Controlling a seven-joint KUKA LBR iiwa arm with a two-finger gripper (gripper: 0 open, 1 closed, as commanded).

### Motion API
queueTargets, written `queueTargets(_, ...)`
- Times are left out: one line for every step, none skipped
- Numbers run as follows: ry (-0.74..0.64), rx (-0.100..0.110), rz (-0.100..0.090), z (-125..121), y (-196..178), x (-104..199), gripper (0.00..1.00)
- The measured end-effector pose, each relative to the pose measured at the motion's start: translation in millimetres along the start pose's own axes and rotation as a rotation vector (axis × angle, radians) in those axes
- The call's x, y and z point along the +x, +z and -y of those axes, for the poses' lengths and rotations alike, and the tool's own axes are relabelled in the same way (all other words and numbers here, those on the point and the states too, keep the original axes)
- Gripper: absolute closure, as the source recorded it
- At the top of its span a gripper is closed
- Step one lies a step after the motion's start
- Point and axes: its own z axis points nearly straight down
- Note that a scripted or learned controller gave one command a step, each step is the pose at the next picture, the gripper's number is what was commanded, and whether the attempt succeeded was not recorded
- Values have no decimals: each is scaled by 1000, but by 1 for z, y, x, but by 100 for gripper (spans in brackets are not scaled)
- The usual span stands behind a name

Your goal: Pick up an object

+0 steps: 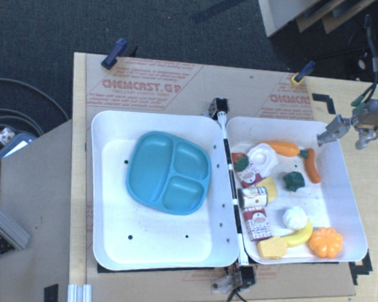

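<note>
Toy food (282,199) crowding right bin (356,210), end effector (345,129) cut off at edge

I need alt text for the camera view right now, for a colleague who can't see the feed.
The tool hangs above the far right corner of the right bin, holding nothing, over toy food: a carrot, sausage, broccoli, banana and orange pumpkin. The left bin holds a blue divided plate.

Toy foods (282,199) scattered loose in right bin (351,191), orange pumpkin (325,242) at corner
</note>
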Motion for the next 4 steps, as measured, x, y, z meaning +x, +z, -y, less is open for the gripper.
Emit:
queueTargets(-2,-2,-1,-52,199,-27,0)
queueTargets(-2,-3,0,-52,189,-27,100)
queueTargets(-1,-3,1,-82,104,41,100)
queueTargets(-1,1,-1,-16,75,113,100)
